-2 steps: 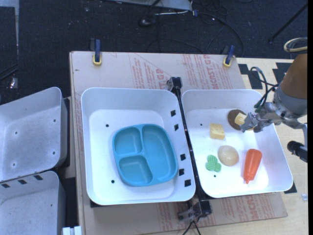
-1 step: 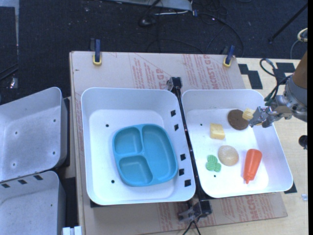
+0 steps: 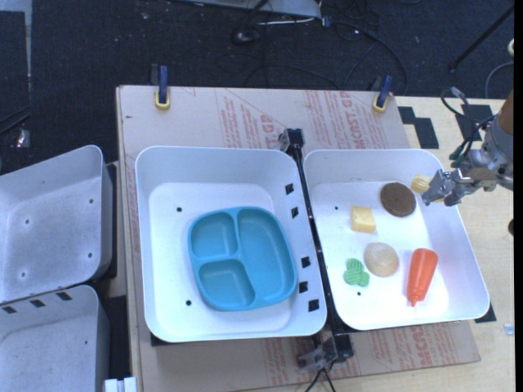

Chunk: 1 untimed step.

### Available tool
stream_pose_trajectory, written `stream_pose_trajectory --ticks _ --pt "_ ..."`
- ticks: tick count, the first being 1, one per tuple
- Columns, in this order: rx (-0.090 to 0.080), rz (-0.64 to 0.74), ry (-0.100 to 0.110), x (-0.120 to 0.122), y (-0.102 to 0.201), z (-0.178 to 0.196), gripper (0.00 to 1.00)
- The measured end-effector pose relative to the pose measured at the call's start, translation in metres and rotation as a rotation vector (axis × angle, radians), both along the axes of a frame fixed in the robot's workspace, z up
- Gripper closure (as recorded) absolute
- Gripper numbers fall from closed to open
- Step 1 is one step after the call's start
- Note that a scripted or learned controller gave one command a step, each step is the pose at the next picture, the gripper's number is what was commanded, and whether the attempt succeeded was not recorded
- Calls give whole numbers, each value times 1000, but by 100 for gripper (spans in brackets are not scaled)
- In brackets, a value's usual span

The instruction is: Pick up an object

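The right bin holds several small items: a brown round patty, a yellow cube, a beige round piece, a green piece and an orange carrot. A small yellow item lies at the bin's far right, just past the patty. My gripper hangs over the bin's right rim, right beside that yellow item and a little right of the patty. Whether it touches the yellow item cannot be made out.
A blue divided plate lies in the left bin. The two bins meet at a black-clipped divider. Yellow clamps hold the board at the back. Spare white bin lids sit at the far left.
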State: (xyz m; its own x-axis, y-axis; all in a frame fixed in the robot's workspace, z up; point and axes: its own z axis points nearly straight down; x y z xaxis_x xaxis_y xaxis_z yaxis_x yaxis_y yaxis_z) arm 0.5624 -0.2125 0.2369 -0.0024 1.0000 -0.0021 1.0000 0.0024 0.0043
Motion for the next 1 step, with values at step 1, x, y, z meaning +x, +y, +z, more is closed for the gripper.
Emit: stream_pose_trajectory --ticks 1 --pt "3 5 2 8 50 9 100"
